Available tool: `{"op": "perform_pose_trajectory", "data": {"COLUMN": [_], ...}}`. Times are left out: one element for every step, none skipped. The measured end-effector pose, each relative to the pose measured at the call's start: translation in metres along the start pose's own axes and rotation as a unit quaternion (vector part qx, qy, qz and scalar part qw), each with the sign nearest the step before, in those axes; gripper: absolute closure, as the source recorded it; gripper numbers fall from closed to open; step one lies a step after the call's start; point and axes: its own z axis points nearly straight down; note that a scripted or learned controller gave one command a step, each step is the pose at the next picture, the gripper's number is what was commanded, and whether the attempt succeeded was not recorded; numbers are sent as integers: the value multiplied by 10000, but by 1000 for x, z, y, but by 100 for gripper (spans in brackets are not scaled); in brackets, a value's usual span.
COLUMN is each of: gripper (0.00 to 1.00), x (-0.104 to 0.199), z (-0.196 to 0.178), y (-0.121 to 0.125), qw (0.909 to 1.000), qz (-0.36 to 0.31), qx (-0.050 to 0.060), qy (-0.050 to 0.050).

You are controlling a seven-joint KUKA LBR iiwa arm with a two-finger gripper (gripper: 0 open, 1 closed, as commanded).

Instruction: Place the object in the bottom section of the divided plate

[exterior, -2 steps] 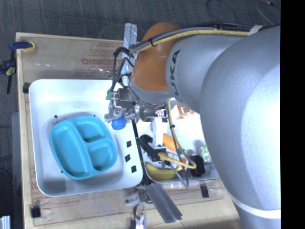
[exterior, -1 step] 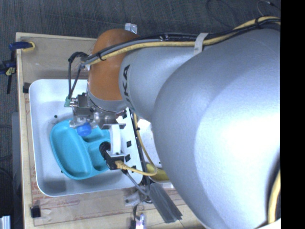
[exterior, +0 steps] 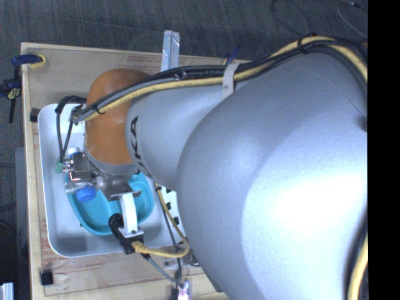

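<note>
Your pincer (exterior: 94,189) is sitting low over the blue divided plate (exterior: 140,208) in the white bin (exterior: 53,186); you cannot tell how it is set, since the wrist is covering it. A small blue object (exterior: 84,195) is lying on the plate's 9 o'clock side, just beside the pincer. The bin's bare floor is running toward 6 and 9 o'clock, its rim close on both sides. The arm (exterior: 262,167) is reaching in from 3 o'clock, its orange band (exterior: 109,120) pointing steeply down. The wooden bench (exterior: 94,58) is showing at 12 o'clock, dark floor beyond.
</note>
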Motion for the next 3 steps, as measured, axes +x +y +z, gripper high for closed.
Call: {"op": "perform_pose_trajectory", "data": {"gripper": [100, 100, 0], "x": [-64, -32, -32], "z": [-69, -44, -44], "y": [-15, 21, 21], "qw": [9997, 9942, 9943], "qz": [-254, -1071, -1071], "qx": [-19, -17, -19], "qy": [6, 0, 0]}}
